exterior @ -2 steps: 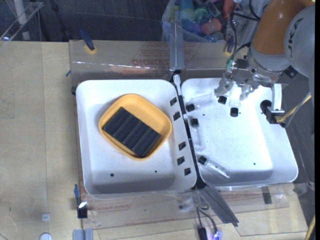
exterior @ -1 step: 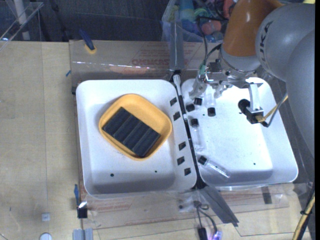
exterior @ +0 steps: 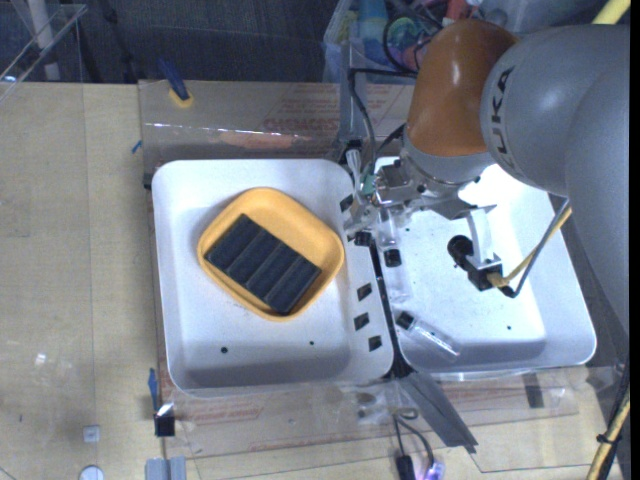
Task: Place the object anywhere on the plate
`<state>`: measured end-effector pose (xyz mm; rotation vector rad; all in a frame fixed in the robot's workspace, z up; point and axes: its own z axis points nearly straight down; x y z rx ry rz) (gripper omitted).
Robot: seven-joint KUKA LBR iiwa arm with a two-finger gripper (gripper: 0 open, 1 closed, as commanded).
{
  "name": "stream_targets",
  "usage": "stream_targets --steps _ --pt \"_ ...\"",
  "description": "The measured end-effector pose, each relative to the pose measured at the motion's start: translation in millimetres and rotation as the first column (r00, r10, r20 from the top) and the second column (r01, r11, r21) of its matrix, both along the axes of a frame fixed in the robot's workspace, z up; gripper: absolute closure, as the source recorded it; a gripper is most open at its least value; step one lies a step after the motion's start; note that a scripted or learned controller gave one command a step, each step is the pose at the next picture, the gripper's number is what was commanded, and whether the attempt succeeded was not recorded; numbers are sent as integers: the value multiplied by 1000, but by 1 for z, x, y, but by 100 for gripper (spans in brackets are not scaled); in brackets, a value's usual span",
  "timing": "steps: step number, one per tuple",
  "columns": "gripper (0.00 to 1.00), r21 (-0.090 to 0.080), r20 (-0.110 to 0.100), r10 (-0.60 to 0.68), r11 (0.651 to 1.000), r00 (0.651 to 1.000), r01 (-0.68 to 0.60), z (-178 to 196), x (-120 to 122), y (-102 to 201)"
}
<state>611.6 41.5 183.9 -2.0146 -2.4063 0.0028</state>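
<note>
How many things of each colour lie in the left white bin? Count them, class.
Yellow: 1, the plate
Black: 1, the ridged block lying on the plate
Total: 2

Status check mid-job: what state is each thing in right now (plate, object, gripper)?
yellow plate: right side up in the left bin, carrying the object.
black ridged object: lying flat on the plate, inside its rim.
gripper: over the left edge of the right bin, apart from the object.
</note>
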Motion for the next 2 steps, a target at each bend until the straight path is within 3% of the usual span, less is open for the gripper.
stream_targets --steps 1,2 --pt "100 0 1 77 997 997 -77 10 -15 65" --pt "0 0 0 76 997 997 -76 10 -15 64"
